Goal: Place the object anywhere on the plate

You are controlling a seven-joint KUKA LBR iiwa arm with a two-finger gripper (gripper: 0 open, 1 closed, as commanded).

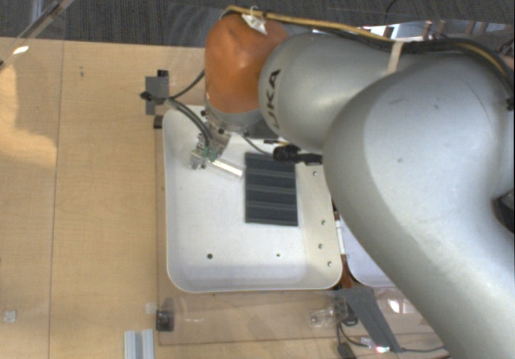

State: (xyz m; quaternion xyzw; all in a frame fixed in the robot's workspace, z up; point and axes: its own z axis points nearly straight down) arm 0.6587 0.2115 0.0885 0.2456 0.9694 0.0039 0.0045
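A dark grey ribbed rectangular plate (271, 188) lies flat in the left white bin (241, 269), right of its middle. My gripper (206, 154) hangs below the orange wrist band over the bin's far left part, a short way left of the plate's far corner. Its tip is small and cluttered with a greenish-white bit, too fine to read. A short pale bar (229, 169) lies on the bin floor just right of the gripper tip, between it and the plate. I cannot tell whether the gripper touches it.
The big grey arm (402, 156) covers the right half of the view and most of the right bin (364, 269). A black fixture (157, 90) stands at the left bin's far left corner. Bare wooden bench (80, 188) stretches to the left.
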